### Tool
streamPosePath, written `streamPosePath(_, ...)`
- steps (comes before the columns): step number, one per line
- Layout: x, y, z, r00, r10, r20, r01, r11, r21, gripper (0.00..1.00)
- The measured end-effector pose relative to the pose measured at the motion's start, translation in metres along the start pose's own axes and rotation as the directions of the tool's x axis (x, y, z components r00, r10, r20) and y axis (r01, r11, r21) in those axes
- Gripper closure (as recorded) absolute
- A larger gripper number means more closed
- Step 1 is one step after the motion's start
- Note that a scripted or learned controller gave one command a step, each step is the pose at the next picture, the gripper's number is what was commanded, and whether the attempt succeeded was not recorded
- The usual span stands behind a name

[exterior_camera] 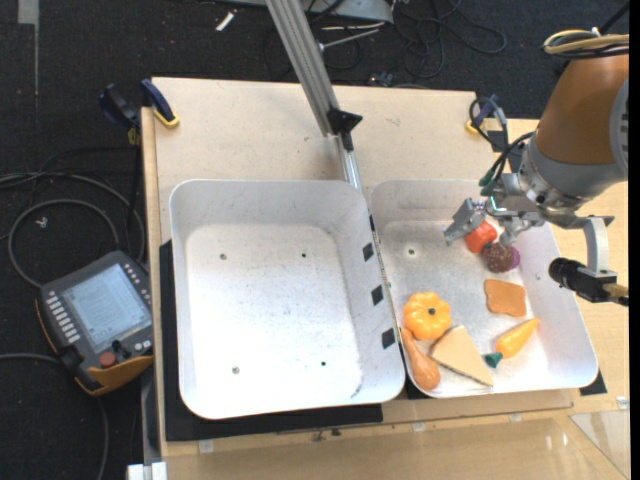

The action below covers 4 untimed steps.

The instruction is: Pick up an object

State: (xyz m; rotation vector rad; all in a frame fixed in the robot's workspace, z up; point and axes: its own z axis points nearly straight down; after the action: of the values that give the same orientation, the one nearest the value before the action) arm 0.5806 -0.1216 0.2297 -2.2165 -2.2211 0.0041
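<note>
2 bins (200,208); right bin holds 7 toys (428,314).

pendant (98,313) floor left | 2 clamps (152,103) bench corners | cables (420,18), possibly power

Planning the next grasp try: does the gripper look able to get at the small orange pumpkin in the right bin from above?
Probably yes. The pumpkin lies uncovered in the right bin, its top free, though a pale wedge and a brown piece crowd its near side. The gripper hangs farther back, over a red piece.
</note>
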Motion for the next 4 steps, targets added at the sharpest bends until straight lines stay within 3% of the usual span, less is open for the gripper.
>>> streamPosePath(1,0.0,0.001,-0.002,1.0,0.001,0.001,-0.001,1.0,-0.004,0.0)
streamPosePath(3,0.002,-0.008,0.122,1.0,0.003,-0.001,-0.003,1.0,0.003,0.0)
streamPosePath(4,0.002,-0.008,0.135,1.0,0.003,0.001,-0.003,1.0,-0.004,0.0)
